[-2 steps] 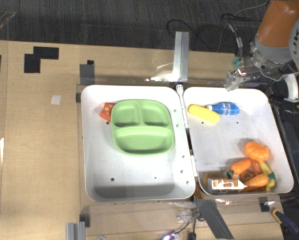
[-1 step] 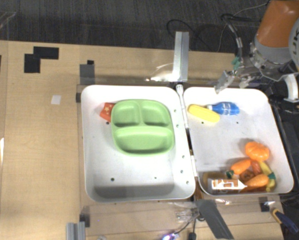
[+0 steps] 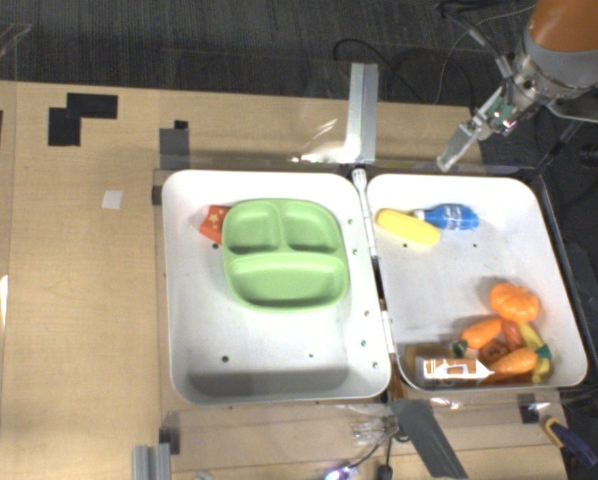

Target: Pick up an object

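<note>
The arm (image 3: 571,18) is cut off by the top and right edges, and its gripper (image 3: 457,154) is too blurred to read. In the left bin (image 3: 189,358), a red-orange item (image 3: 213,224) lies mostly hidden under the green divided plate (image 3: 283,252). In the right bin's (image 3: 459,278) near right corner, orange toys (image 3: 507,343) overlap in a pile too small to tell apart.

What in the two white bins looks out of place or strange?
A small red-orange item lies partly hidden under the left edge of the green divided plastic plate in the left bin. In the right bin, the orange toys are crowded in the near right corner. Nothing looks spilled or damaged.
</note>
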`<state>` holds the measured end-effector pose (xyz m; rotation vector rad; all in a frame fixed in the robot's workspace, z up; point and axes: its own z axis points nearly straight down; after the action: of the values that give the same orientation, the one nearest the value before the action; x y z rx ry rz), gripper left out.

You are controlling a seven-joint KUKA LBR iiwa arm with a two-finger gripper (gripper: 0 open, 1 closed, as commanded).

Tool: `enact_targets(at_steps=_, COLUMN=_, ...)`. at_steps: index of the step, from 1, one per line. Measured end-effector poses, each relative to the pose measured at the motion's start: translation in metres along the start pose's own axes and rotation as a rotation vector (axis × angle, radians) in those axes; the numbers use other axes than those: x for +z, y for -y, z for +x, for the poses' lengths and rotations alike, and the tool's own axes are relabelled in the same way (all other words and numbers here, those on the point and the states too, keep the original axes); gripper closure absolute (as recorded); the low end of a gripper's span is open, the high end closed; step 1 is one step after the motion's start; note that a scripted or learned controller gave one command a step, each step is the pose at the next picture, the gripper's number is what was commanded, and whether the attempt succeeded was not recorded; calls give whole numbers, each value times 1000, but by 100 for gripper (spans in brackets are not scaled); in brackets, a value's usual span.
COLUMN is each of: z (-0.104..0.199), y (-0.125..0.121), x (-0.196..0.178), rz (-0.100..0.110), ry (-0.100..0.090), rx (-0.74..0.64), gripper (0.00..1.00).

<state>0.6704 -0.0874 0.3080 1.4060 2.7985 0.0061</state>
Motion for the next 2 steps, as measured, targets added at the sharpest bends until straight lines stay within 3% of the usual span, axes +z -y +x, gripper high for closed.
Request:
enact_targets(at_steps=1, z=-5, y=34, x=135, rz=3, ry=-3, rx=-14, gripper=0)
enact_targets(at_steps=2, z=8, y=24, x=202, rz=-11, ry=10, rx=-59, gripper=0)
